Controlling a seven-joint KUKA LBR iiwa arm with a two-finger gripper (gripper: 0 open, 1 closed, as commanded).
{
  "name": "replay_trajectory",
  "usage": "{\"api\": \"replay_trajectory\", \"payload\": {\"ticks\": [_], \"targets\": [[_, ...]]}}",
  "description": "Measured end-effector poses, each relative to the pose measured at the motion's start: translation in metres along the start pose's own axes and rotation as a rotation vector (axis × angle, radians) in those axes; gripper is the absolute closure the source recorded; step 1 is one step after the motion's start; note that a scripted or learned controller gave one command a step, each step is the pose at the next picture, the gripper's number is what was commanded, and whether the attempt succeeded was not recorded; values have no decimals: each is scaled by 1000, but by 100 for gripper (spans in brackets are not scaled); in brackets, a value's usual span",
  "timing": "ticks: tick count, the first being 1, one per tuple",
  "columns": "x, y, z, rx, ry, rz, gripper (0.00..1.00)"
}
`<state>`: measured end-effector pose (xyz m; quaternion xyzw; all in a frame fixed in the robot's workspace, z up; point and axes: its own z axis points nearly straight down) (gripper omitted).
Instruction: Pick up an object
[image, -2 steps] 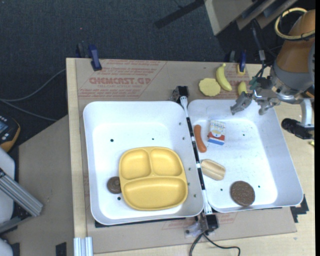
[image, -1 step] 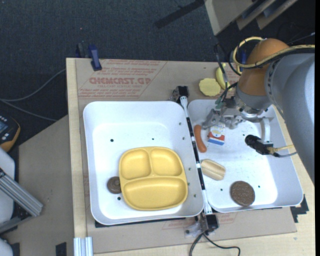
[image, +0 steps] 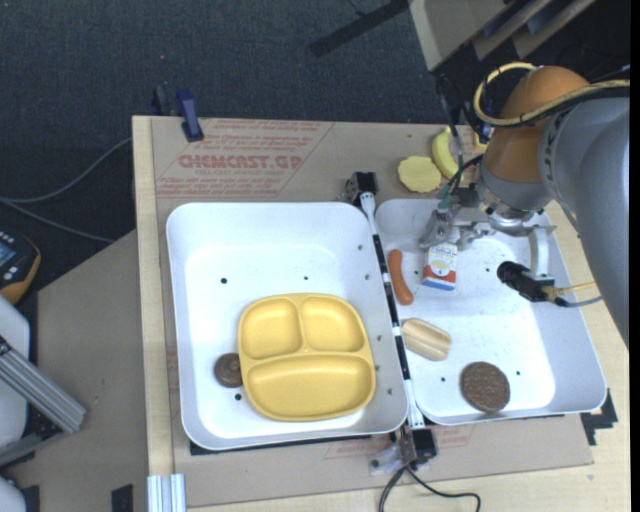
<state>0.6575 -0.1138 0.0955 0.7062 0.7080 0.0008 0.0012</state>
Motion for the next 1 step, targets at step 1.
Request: {"api": "replay_trajectory", "payload": {"ticks": [1], "targets": [[84,-64,-93,6,4,-4,100]]}}
